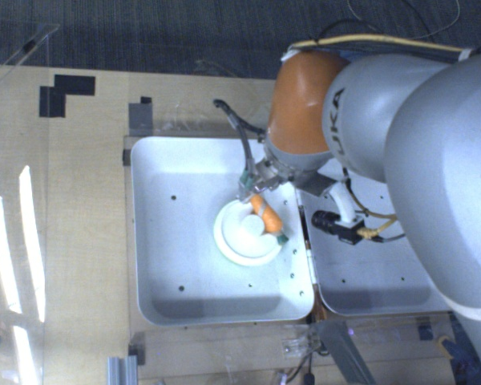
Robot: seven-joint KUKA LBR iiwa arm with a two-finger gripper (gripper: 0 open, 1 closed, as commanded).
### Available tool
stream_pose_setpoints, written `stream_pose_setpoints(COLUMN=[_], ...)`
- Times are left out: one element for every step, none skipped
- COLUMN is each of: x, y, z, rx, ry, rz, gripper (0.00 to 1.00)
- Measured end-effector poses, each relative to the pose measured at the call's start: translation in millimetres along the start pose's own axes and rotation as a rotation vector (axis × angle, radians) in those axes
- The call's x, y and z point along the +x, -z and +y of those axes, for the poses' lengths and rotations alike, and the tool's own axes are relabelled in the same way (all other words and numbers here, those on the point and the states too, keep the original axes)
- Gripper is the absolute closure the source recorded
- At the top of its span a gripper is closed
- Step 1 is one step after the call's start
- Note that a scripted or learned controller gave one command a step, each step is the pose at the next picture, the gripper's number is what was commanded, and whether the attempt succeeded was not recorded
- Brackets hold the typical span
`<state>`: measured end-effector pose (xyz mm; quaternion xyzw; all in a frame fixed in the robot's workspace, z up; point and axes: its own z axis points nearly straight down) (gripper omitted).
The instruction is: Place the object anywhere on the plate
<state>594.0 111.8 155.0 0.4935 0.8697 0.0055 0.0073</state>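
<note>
Arm: the grey KUKA arm with its orange band reaches in from the right, its bulk covering much of the right-hand shallow white bin (pixel 369 291).
Claw: the two-finger gripper (pixel 255 189) sits over the upper right rim of the plate; the view is too blurred here, so I cannot tell whether it is wide or narrow.
Object: a small orange carrot-shaped toy with a green end (pixel 267 216) lies tilted on the plate's right rim, just below the gripper.
Plate: a round white plate (pixel 242 243) rests in the left-hand shallow white bin (pixel 168 247), towards its right side.
Bench: a pale wooden bench (pixel 56 239) bears both bins.
</note>
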Motion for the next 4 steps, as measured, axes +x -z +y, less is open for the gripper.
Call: stream_pose_setpoints(x=[-8,39,-104,-104], y=[27,40,32,31], z=[76,30,-53,-54], rx=[0.008,0.014,0.010,0.010], ry=[-0.221,-0.058,-0.130,-0.131], rz=[0.002,0.006,0.004,0.003], gripper=[1.00,1.00,1.00,0.00])
